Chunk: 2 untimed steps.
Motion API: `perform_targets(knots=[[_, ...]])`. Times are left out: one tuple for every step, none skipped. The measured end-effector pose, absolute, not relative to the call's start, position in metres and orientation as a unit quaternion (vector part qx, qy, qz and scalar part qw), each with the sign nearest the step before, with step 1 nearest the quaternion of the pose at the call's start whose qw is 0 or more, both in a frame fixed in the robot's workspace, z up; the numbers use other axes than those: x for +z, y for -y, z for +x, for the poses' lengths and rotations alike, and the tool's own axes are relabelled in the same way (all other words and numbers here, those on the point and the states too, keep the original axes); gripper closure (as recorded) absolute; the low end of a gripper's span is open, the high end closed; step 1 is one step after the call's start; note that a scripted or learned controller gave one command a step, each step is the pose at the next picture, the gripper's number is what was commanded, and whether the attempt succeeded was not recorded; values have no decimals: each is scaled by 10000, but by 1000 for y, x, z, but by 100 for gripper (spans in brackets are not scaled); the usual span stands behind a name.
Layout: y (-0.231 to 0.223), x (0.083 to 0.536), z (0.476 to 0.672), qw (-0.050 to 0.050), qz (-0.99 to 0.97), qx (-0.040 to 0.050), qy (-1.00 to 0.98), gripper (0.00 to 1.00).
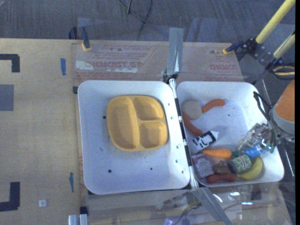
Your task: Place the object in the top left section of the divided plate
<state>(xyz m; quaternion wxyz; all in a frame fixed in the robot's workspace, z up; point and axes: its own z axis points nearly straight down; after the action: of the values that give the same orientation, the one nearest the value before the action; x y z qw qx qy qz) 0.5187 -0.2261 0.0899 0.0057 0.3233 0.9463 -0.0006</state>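
Yellow divided plate (137, 123) sits in left bin (93, 172). Gripper (257, 136) low over right bin (243, 95), above can (241, 162) & banana (254, 170); grip state can't tell. Carrot (217, 153) lies nearby.

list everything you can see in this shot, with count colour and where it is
divided plate: 1, yellow, three sections, middle of the left bin
left bin: 1, white, left of the divider
right bin: 1, white, right of the divider
carrots: 3, orange, right bin; one near centre, one at top, one curved at left
round object: 1, beige-grey, upper left of right bin
card: 1, white with black marks, centre of right bin
can: 1, green label, lower right bin
banana: 1, yellow, lower right corner
sausage: 1, red-brown, bottom edge of right bin
packet: 1, pinkish, lower left of right bin
cardboard: flattened, brown, behind bins
gripper: 1, metallic, over right bin's right side
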Motion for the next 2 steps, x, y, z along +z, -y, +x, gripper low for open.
perform_targets(knots=[[225,90,530,68,2634,-13,-9647,100],[226,90,567,67,1876,-10,-9822,100]])
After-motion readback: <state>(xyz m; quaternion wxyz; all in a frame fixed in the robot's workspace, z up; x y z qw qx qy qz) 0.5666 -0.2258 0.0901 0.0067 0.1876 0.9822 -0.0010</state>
